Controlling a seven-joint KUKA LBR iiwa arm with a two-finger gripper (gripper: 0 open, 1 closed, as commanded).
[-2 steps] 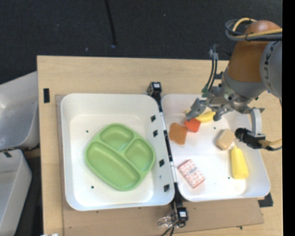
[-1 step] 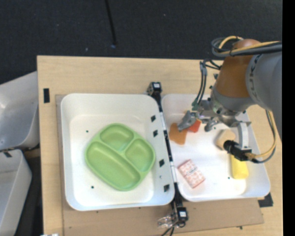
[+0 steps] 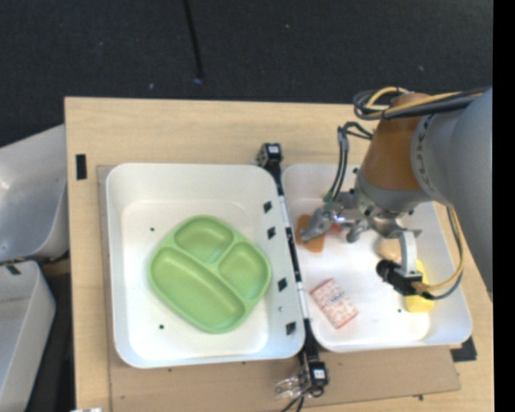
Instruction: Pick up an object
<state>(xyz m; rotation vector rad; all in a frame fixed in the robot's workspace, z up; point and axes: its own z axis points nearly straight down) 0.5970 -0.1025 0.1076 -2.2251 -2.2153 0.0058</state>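
Right bin (image 3: 446,316), jaws (image 3: 320,227) apparently at orange object (image 3: 312,233)

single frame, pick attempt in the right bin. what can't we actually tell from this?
- Pincer: open or shut is unclear in the camera view; blurred, and the wrist sits over it.
- Orange object: shape and whether it is touched is unclear; the pincer overlaps it.
- Yellow object: partly hidden by a black part of the arm.
- Pink packet: print too small to read.

A robot lab: a plywood bench (image 3: 197,127) bearing two white bins (image 3: 120,230) over dark carpet (image 3: 240,33).
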